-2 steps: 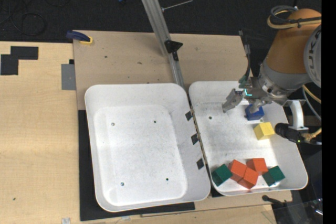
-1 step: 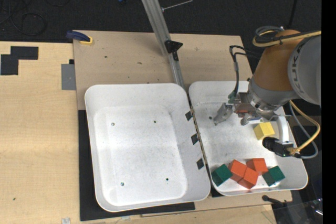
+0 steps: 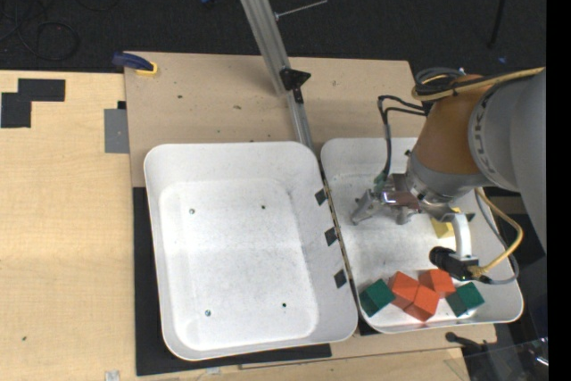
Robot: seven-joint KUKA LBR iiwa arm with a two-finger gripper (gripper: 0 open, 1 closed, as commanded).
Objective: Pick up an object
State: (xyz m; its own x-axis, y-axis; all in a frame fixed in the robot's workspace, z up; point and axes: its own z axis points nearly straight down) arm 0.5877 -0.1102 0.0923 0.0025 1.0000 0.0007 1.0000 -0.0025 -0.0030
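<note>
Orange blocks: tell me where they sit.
The orange blocks lie in the right bin, at its near edge, between two green blocks.

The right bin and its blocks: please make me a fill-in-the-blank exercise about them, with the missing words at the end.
1. The orange blocks and green blocks lie in the ____ bin.
2. The blocks are gathered near the bin's ____ edge, closest to the camera.
3. The gripper hangs over the right bin, ____ the blocks rather than touching them.
4. The band above the arm's wrist is ____ in colour.

Missing words: right; front; apart from; orange
</note>
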